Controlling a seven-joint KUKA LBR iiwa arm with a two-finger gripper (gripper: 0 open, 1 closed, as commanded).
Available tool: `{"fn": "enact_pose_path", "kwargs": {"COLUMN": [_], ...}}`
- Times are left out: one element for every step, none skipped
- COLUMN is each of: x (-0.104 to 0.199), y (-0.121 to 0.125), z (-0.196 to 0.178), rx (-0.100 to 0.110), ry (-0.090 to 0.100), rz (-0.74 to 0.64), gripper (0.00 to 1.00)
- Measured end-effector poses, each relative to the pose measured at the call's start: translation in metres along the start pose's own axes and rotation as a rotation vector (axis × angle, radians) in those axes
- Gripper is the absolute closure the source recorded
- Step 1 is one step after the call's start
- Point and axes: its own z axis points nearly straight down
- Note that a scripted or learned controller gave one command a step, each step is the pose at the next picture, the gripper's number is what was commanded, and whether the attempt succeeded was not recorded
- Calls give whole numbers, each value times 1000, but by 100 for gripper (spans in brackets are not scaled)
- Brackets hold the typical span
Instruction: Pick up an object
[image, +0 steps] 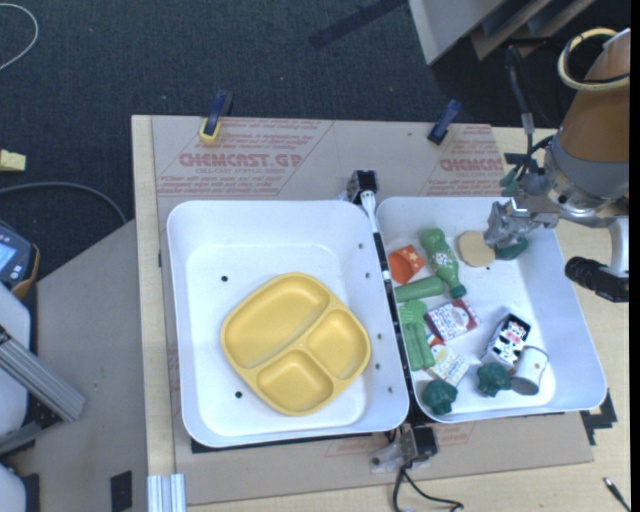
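Observation:
The right bin (570, 300) holds several small items. Among them are a tan round disc (474, 250), a green bottle (438, 257), an orange-red piece (405, 264), a red and white packet (450, 320), a black and white carton (509, 340), a white cup (531, 369) and a dark green broccoli piece (491, 379). My gripper (507, 238) hangs low over the bin's far right part, just right of the tan disc. A small dark green shape lies under its tip. I see nothing lifted.
The left bin (200, 260) holds a yellow divided plate (295, 343). Long green pieces (417, 315) lie along the right bin's left wall. Clamps (363, 185) sit where the bins meet. The arm's grey body (595, 150) fills the upper right.

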Motion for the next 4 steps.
{"fn": "enact_pose_path", "kwargs": {"x": [30,56,54,51], "y": [-33,-70,-60,-68], "z": [4,-12,-13,-12], "rx": [1,0,-6,-2], "ry": [0,1,-2,-1], "rz": [1,0,2,3], "gripper": [100,100,100,100]}}
